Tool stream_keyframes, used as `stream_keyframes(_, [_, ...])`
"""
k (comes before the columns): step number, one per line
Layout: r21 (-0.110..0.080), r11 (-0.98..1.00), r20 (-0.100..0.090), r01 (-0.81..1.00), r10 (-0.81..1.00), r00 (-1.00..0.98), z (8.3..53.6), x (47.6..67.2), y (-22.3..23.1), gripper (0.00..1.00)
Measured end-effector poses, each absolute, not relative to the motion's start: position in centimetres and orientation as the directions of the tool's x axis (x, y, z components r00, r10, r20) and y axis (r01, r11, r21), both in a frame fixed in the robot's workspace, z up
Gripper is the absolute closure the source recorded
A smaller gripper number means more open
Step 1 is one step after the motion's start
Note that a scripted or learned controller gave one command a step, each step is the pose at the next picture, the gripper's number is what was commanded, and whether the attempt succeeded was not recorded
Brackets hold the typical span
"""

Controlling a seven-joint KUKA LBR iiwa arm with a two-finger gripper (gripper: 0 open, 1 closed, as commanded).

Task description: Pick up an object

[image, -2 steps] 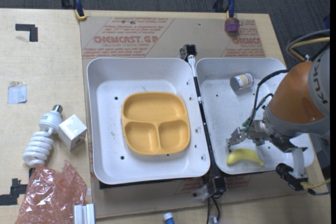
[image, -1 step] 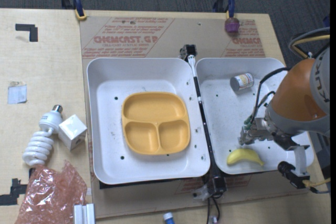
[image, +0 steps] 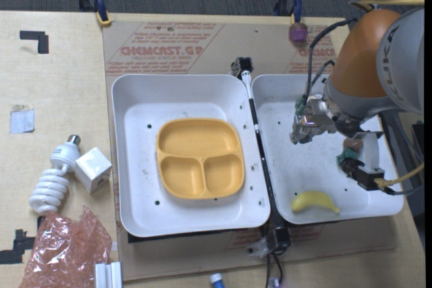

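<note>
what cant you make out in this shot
Camera view:
- gripper: too small and blurred to tell whether anything sits between its tips.
- right bin: its right side is covered by the arm.
- blue object at the bottom edge: cut off, unidentifiable.
- banana: fully visible.

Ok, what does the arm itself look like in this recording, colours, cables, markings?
The arm is grey with a rounded orange band above the wrist and dark lettering on the grey shell. Black cables loop from it down to the metallic gripper. A green connector and a yellow cable show by the wrist.
</note>
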State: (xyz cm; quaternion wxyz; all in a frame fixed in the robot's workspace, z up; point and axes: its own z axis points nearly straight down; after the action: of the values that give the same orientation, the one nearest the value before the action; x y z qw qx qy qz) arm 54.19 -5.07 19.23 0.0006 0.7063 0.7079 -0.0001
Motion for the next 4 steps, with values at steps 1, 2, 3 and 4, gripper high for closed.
stream_keyframes(1, [0.000, 0.002, -0.001, 1.000, 1.000, -0.002, 19.2, 54.2, -5.1, 0.00])
stream_keyframes(2, [-0.001, -0.001, 0.000, 1.000, 1.000, 0.001, 11.6, 54.2, -9.4, 0.00])
stream_keyframes(3, [0.000, -0.002, 0.000, 1.000, 1.000, 0.002, 9.2, 49.7, -9.4, 0.00])
stream_keyframes(4, [0.002, -0.003, -0.001, 1.000, 1.000, 0.003, 10.2, 49.8, -9.5, 1.00])
